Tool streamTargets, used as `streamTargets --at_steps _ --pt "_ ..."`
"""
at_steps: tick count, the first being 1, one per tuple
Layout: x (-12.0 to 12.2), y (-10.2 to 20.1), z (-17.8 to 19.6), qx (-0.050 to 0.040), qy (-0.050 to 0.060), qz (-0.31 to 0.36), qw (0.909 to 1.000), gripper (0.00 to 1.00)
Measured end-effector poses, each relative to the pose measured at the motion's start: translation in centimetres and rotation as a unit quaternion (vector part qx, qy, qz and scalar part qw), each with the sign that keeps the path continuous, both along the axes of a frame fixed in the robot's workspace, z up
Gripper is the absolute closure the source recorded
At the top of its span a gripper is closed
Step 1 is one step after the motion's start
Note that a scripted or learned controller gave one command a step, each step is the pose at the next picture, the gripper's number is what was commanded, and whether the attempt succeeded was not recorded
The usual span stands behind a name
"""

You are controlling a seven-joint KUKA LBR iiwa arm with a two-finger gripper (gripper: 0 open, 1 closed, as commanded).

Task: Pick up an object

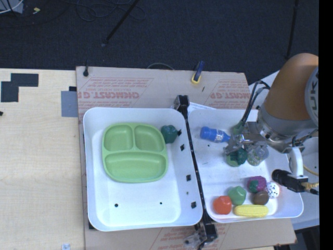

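My gripper (242, 151) is low in the right bin (208, 176), near its middle, coming in from the arm (291, 95) at the right. A dark teal object (237, 158) lies directly under it, partly covered by it. Just to the left lies a blue bottle (213, 134) on its side. Along the bin's front edge sit a red fruit (222, 205), a green piece (238, 194), a yellow corn cob (251, 210), a purple piece (256, 183), a brown piece (260, 197) and a white dotted ball (273, 190).
The left bin (99, 202) holds a light green divided plate (135, 152) with a dark green toy (169, 134) at its right rim. A black divider (188, 155) runs between the bins. A black fitting (289, 180) on the arm hangs over the right bin's edge.
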State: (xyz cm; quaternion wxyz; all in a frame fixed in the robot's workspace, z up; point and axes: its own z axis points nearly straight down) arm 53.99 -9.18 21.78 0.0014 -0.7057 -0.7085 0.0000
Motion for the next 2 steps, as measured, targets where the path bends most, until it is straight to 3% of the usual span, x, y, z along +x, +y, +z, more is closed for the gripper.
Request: streamTargets --at_steps 2 --pt "4.9 8.6 0.5 -0.0004 0.0 0.0 1.0 1.0"
